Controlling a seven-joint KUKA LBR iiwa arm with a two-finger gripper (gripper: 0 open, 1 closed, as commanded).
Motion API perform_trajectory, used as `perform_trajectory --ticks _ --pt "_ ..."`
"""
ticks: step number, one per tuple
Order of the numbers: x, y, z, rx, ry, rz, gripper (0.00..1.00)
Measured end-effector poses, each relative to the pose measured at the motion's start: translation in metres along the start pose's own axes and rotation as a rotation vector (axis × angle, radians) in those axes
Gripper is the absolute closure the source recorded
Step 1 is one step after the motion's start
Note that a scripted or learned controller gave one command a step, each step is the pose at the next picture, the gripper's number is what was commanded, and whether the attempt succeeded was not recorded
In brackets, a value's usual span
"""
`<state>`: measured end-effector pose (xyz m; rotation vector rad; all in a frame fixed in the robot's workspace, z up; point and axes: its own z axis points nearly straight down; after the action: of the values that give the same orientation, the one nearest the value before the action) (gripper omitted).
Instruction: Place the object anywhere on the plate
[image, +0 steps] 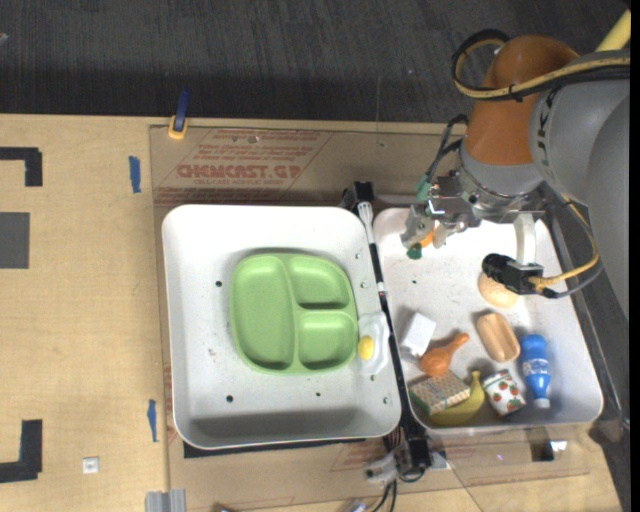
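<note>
Nearest you, the right bin (585, 350) holds about seven small toys, among them one blue bottle (535, 368) and one orange carrot (441, 355). One green plate (268, 315) fills the left bin (190, 300). Beyond, the jaws (420, 240): you cannot tell their state.

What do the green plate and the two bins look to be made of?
The green plate: likely matte moulded plastic, uniform colour with soft rounded dividers. The left bin and right bin: probably glossy white plastic, with smooth rounded rims and faint sheen.
</note>
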<state>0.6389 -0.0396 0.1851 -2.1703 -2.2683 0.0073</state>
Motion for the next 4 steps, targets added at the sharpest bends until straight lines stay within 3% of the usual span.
perform_trajectory --ticks 1,2,3,4 --pt "0.114 -0.031 0.001 0.005 0.007 0.227 1.0" --pt "0.187 -0.041 -0.037 -0.01 0.003 0.018 1.0" --pt "0.186 -0.041 -0.037 -0.008 0.001 0.019 0.0" --pt "0.187 -0.04 -0.047 -0.013 0.001 0.017 1.0"
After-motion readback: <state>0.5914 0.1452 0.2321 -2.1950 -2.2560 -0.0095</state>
